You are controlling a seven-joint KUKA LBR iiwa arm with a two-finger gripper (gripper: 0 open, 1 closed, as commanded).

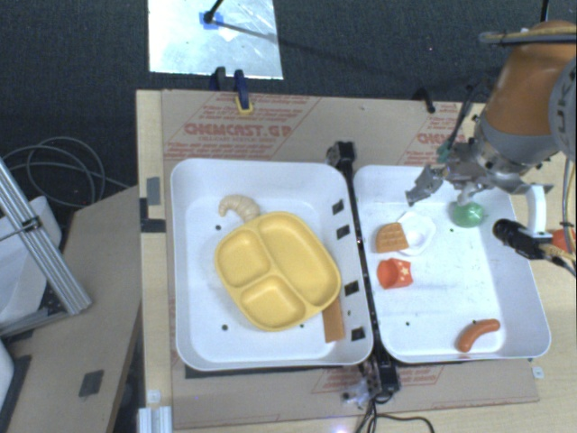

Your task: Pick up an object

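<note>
Counter with two white bins; gripper [448, 184] over right bin [532, 323], far side, jaws apart, empty; green object [467, 213] could roll away if nudged

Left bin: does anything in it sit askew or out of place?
Slightly. The yellow divided plate lies rotated, not square to the left bin. A brown flat piece pokes out from under its lower right edge toward the bin wall. A pale croissant-like item lies just above the plate. Nothing looks spilled or broken.
</note>
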